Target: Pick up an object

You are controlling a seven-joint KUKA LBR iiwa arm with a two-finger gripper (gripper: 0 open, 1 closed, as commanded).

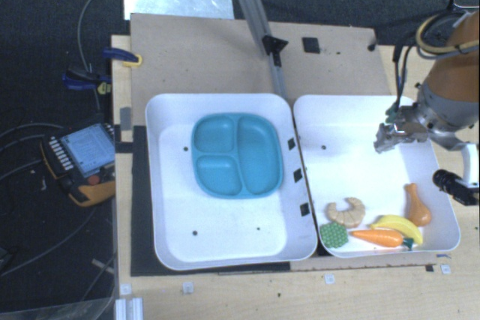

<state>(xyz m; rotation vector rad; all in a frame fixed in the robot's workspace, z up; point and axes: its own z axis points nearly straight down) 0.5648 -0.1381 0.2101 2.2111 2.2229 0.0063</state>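
— Starting from the biggest things, what do we have on the tabletop [225, 49]?

— Two white bins side by side. The left bin [172, 228] carries a blue divided plate [238, 155]. The right bin [345, 131] is where our work is, with the toy food gathered along its near edge.

— And the arm?

— The arm [454, 82] reaches in from the right, and its hand [391, 137] hangs over the far right part of the right bin, well apart from the food. We cannot tell whether the hand is open or closed; we see nothing in it.

— So which step are we in?

— We judge it the approach: nothing is lifted yet, and every candidate lies in the bin.

— Name them, larger to smaller.

— A banana [397, 225] touching an orange carrot [377, 237], a brown drumstick [416, 207] just beside the banana, a croissant [346, 211], and a green broccoli piece [334, 235] in the near left corner.

— What does the next move call for?

— We would bring the hand toward the near edge and down over one piece. The drumstick or croissant looks easier, since each has some room around it; the banana and carrot lie pressed together close to the bin wall.
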